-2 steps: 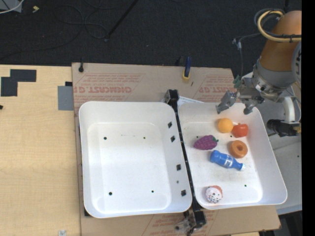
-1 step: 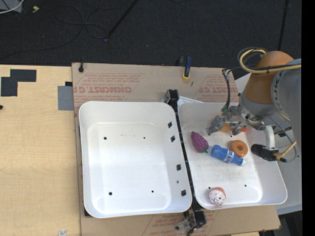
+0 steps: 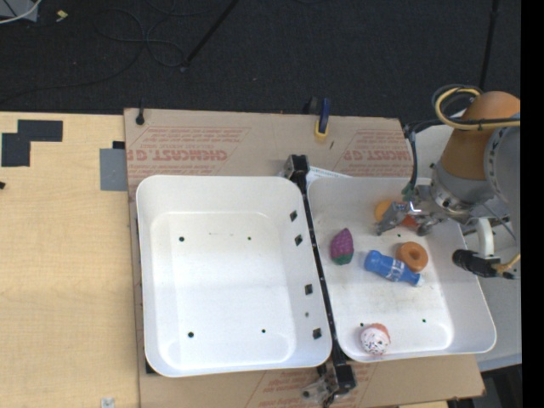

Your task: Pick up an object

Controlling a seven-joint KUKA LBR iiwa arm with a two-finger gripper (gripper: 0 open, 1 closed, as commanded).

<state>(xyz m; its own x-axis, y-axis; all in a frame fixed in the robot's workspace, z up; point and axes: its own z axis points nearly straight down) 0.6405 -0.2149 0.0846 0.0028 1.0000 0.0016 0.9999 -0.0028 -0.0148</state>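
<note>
Orange toy (image 3: 387, 208) is sitting right against the gripper (image 3: 406, 219) in the right bin (image 3: 459, 330). Whether anything is being grasped cannot be told.

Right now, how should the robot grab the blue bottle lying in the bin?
The blue bottle lies flat in the right bin, its long axis running left to right. Probably best to come straight down and pinch across its narrow middle. The orange ring touches its right end, so stay left of it.
</note>
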